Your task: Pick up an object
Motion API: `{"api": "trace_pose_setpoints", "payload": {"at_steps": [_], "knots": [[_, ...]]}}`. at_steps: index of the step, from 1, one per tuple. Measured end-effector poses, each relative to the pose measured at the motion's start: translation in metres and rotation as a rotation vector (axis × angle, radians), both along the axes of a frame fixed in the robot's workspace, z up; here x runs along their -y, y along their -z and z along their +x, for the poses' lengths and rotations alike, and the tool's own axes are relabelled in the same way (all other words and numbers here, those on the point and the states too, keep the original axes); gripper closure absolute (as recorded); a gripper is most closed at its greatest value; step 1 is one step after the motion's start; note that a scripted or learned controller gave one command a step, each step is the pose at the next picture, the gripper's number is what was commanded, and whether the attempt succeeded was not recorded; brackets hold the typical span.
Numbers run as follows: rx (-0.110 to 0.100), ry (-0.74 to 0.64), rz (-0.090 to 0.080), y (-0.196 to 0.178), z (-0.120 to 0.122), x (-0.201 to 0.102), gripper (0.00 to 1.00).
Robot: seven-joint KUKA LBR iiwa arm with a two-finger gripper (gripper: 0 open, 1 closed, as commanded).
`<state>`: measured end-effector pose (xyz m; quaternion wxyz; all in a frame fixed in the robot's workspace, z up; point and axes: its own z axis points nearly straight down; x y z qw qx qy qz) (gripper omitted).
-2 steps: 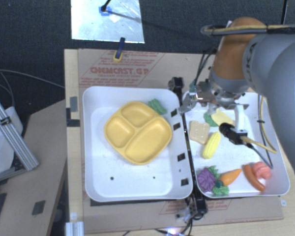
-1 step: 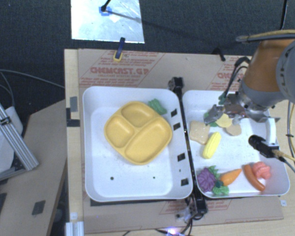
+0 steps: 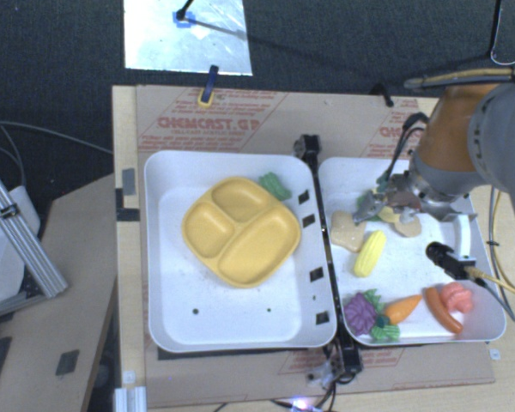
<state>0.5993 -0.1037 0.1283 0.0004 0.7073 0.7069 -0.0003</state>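
My gripper (image 3: 378,206) hangs low over the far part of the right bin (image 3: 476,329), reaching in from the right. Just below it lie a pale beige slab (image 3: 347,233) and a second beige piece (image 3: 404,224). A yellow corn cob (image 3: 370,253) lies a little nearer the front. Along the front of this bin sit a purple vegetable (image 3: 360,309), a small green piece (image 3: 384,331), a carrot (image 3: 402,308), an orange sausage (image 3: 441,312) and a pink lump (image 3: 457,297).
The left bin (image 3: 167,316) holds a yellow divided plate (image 3: 240,230) with a green leafy toy (image 3: 275,184) at its far right corner. A black divider (image 3: 322,239) runs between the bins. A shiny sheet (image 3: 187,24) lies on the floor beyond the bench.
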Motion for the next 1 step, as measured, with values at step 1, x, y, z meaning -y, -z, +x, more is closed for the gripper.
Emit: {"api": "trace_pose_setpoints", "payload": {"at_steps": [1], "knots": [[0.004,-0.006,0.0,0.0433,0.0314,0.0017,0.0]]}}
